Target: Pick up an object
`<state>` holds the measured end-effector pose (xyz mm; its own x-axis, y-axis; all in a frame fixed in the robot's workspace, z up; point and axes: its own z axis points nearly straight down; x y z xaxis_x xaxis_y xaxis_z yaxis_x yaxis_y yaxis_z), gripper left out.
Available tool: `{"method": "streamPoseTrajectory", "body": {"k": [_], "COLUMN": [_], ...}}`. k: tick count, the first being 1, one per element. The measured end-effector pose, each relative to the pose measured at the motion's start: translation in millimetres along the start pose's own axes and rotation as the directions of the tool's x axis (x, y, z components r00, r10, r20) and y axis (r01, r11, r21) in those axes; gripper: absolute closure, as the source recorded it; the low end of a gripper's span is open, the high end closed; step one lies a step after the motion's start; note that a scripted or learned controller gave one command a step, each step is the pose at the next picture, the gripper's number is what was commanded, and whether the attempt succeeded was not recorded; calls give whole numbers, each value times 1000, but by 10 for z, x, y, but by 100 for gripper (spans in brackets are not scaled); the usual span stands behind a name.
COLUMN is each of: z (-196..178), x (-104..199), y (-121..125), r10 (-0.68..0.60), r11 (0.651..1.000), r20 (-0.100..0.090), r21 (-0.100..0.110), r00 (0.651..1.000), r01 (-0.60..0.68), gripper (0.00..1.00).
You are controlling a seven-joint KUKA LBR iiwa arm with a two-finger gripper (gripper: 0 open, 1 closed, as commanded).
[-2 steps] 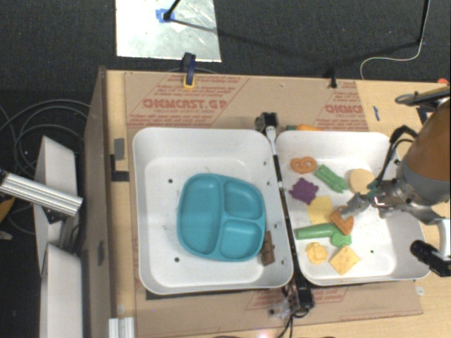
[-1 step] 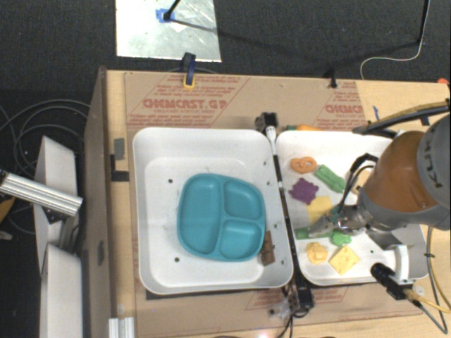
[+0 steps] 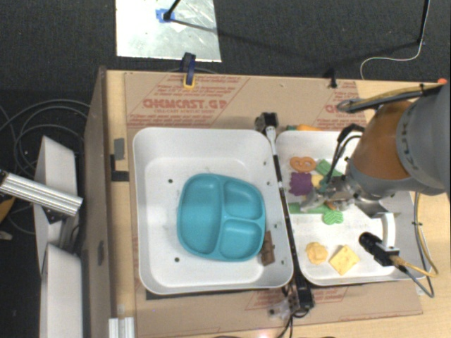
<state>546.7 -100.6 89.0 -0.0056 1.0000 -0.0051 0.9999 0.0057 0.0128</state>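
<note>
At the near edge of the right bin (image 3: pixel 301 234), a yellow wedge (image 3: pixel 344 259) is lying beside a round yellow piece (image 3: pixel 316 252), the two close but apart. Across the divide, in the near right corner of the left bin (image 3: pixel 158 189), a small brown piece (image 3: pixel 267 248) is resting against the wall, just beside a blue divided plate (image 3: pixel 222 217) that is sitting on the middle of that bin's floor.

Toward the middle of the right bin, the gripper (image 3: pixel 320 201) is hanging low over the floor, with a ruffled green piece (image 3: pixel 332 217) lying just on its near side. How wide it is standing cannot be told from this angle. A purple piece (image 3: pixel 301 183) is lying just beyond it, near the bin's left wall.

Farther back, an orange ring-shaped piece (image 3: pixel 303 163) is lying beside a second green piece (image 3: pixel 325 167). At the far edge of the bin, another orange piece (image 3: pixel 307 127) is sitting by the rim. The grey arm (image 3: pixel 426 143) is reaching in over the bin's right edge.
</note>
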Motion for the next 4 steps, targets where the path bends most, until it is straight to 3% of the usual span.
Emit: {"method": "streamPoseTrajectory", "body": {"k": [1,2,3,4], "z": [9,18,-95,-1364], "x": [-116,159,145,474], "y": [741,1154,1154,816], "r10": [-2,-3,-4,-3], "r11": [1000,1000,1000,1000], "r20": [-3,-4,-3,-6], "r21": [0,3,0,0], "r00": [1000,1000,1000,1000], "r01": [2,3,4,3], "gripper": [0,0,100,100]}}
